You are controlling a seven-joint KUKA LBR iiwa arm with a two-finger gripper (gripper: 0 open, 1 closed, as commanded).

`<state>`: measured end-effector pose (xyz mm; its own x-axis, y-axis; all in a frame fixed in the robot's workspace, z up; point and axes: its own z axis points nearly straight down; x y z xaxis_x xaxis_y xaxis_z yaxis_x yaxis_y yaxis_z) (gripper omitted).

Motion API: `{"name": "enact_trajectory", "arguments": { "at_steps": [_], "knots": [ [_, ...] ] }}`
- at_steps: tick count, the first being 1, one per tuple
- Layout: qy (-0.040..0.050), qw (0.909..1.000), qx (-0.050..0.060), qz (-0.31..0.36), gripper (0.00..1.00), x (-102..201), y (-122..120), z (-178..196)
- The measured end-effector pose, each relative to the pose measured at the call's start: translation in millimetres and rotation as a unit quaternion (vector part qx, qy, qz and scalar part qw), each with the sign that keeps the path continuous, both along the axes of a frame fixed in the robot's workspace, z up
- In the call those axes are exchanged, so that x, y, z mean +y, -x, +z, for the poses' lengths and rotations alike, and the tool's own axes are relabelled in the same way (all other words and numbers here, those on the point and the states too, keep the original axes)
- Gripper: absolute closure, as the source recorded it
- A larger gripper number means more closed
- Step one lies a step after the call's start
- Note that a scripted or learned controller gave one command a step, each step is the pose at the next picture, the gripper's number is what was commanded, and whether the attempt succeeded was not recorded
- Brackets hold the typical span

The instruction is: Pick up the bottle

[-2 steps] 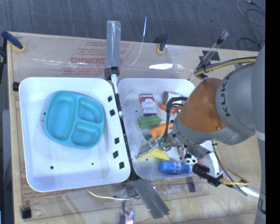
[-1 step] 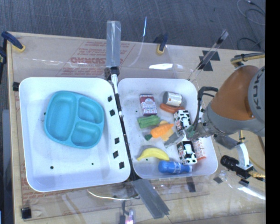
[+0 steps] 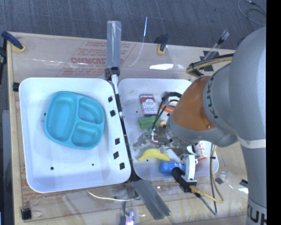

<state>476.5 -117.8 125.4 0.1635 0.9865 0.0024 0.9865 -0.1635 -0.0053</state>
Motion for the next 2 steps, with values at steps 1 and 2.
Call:
{"name": "enact_trajectory", "arguments": {
  "at_steps": [1,2],
  "knots": [
    [0.0008,0.9949,-0.001,-0.101,0.0,-63.4,-0.3,85.7],
    [0.0008,0.9567,0.002,-0.291,0.0,-9.6,-0.1,48.3]
  ]
}}
